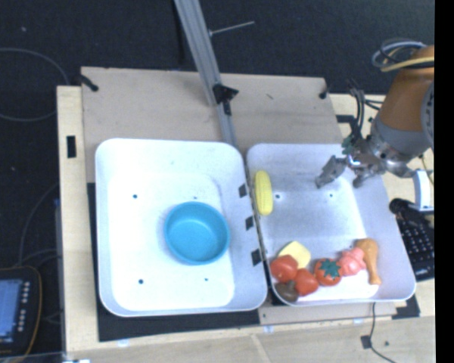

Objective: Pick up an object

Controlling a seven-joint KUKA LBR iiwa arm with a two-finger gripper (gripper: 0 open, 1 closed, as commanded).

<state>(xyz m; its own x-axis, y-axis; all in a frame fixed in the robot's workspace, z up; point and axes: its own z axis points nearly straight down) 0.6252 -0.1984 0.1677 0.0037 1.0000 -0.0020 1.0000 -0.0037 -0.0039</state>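
The pincer point(346, 172) hung over the upper part of the right bin point(310, 203), near that bin's far right corner, its two fingers point(329, 172) spread apart with nothing between them. The arm point(405, 119) that carried it came in from the right side, its orange band sitting just above the grey wrist. To the left of the pincer, across a stretch of bare white floor, a yellow banana-shaped piece point(263, 192) lay lengthwise along the left wall of the same bin, well apart from the fingers. Below the pincer, toward the near edge of the bin, the other toy foods were bunched together: a pale yellow wedge point(294, 253), a red tomato-like piece point(284, 267) touching it, a second red piece point(306, 282) just beside that, a red strawberry-like piece with a green top point(328, 271), a pink piece point(352, 262), and an orange-brown drumstick-shaped piece point(369, 259) at the right end of the row. None of these touched the pincer. Far to the left and lower than the pincer, in the left bin point(121, 172), a blue bowl point(196, 232) stood upright by itself. A grey slanted pole point(200, 48) crossed the bench above and left of the pincer, and a dark keyboard point(416, 237) lay below and to the right of it, outside the bin.
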